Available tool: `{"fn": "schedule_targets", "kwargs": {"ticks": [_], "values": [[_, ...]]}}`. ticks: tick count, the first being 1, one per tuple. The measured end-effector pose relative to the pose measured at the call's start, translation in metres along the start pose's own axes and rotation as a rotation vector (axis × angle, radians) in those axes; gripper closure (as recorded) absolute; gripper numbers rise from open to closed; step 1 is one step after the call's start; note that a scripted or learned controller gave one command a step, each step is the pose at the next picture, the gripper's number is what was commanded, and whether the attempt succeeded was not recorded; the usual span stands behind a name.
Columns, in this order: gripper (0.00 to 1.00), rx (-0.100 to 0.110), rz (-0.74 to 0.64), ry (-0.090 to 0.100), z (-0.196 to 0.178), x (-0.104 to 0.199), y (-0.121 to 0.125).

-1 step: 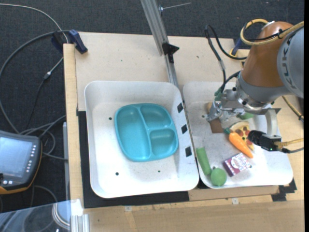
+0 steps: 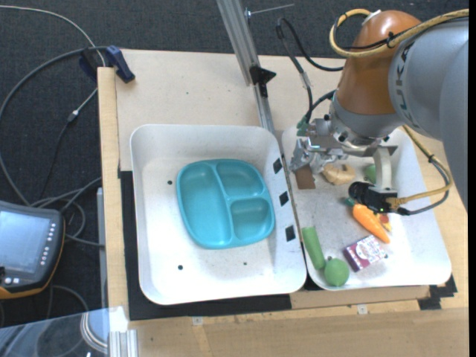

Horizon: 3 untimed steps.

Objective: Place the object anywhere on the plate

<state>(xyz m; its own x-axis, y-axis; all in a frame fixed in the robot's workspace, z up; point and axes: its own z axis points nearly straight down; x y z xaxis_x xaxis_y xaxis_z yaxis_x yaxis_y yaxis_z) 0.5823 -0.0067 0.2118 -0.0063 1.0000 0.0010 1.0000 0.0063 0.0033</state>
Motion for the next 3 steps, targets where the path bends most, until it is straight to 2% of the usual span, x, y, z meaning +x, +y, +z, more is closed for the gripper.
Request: {"fn": "schedule_targets", "kwargs": {"ticks": [1,2,3], "values": [[1.0,0.0,0.002,0.0,-0.014,0.045,0.018],[1.0,0.0,0.001,0.001,-0.019,0.087,0.046],[1.0,0.001,0.001,0.0,-0.01,0.142,0.064]]}}
